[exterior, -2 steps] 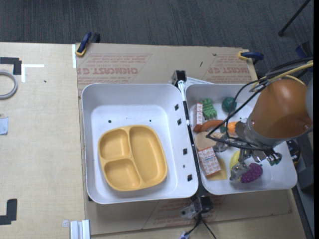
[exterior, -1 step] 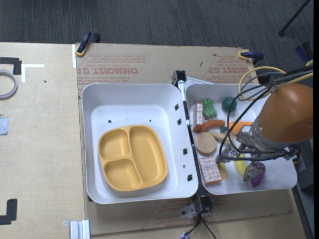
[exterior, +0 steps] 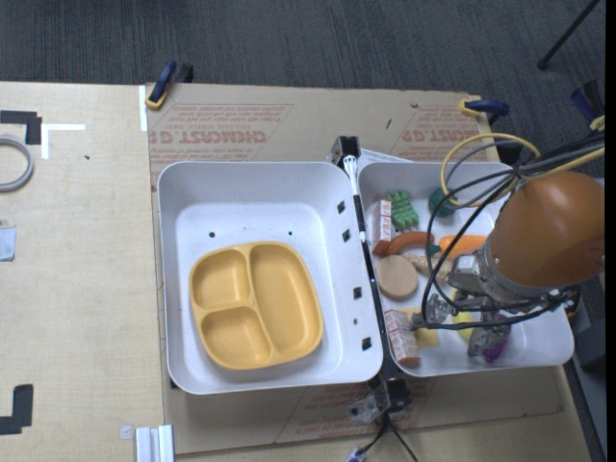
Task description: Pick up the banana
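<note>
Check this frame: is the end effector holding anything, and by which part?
It cannot be told. The end effector is low in the right bin over some yellow pieces, but the arm's wrist hides any contact.

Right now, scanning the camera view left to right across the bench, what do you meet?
Metal ring → blue clamp → yellow divided plate in the left bin → round tan disc → arm's orange band.
</note>
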`<action>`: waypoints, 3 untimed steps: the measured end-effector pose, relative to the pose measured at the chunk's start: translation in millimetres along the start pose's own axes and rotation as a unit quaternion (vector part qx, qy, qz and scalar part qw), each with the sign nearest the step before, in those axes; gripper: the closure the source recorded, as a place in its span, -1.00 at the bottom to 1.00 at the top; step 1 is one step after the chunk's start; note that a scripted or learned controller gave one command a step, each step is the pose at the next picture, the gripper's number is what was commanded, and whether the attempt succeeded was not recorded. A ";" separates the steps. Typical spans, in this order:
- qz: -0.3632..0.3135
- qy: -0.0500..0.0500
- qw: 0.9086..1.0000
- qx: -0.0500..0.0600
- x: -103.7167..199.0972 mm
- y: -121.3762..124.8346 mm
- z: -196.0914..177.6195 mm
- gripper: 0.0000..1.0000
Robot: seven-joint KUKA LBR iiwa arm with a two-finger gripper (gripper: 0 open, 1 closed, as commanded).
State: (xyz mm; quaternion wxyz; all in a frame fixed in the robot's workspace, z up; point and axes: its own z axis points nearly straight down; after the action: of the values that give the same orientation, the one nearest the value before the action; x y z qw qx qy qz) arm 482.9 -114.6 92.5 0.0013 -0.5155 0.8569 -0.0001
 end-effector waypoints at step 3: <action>-0.178 -0.001 0.984 0.001 22.2 -7.6 -94.0 -1.00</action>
State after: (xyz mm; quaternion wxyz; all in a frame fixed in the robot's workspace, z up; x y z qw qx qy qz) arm 479.0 -137.9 186.4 0.0023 -0.6598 0.7514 -0.0007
